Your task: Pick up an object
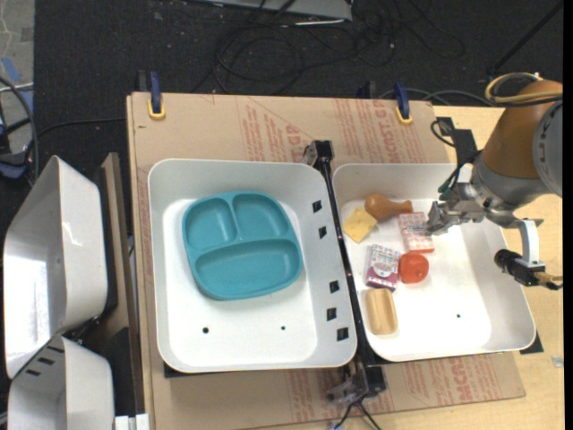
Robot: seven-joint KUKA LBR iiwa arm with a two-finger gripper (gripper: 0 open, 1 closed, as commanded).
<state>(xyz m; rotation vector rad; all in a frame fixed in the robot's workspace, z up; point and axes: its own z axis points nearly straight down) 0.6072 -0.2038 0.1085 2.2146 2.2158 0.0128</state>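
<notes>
The right bin [466, 330] holds several small objects: a yellow cheese wedge [359, 224], a tan drumstick-shaped piece [388, 207], a red-and-white packet [415, 232], a red tomato-like piece [414, 268], a purple-edged packet [382, 266] and a hot dog bun [380, 312]. My gripper [440, 218] hangs low over the bin's upper right part, just right of the red-and-white packet, its tip close to that packet's edge. I see nothing held in it.
The left bin [170, 267] carries a teal divided plate [242, 244]. A black divider with clips [333, 258] runs between the bins. Clamps [157, 106] sit on the cardboard's far edge. White tubs [54, 249] stand off the bench at left. Cables lie beyond.
</notes>
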